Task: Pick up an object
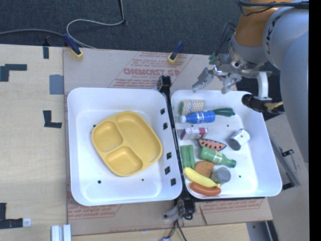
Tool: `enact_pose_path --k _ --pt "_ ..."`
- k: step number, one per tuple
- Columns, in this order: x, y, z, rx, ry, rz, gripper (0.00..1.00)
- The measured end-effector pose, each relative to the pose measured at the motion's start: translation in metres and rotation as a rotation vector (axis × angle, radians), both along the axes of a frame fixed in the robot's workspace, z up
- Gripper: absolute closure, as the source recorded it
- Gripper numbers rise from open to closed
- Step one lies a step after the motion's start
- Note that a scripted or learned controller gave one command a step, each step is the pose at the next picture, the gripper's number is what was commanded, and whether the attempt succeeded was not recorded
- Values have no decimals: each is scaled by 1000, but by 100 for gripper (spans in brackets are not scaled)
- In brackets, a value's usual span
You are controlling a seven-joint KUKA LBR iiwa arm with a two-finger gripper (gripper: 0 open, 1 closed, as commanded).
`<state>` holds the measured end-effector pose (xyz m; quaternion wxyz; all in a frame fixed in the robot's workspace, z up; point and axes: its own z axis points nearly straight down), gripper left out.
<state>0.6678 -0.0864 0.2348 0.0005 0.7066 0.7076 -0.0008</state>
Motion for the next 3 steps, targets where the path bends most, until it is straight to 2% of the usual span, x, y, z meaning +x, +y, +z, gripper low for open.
enact_pose_path --k 1,2,3 --pt "-8 -15 -149 1 -1 0 0" --pt "-8 -15 -139 -2 -3 2 100" --pt "-8 -15 -140 -3 -2 2 0"
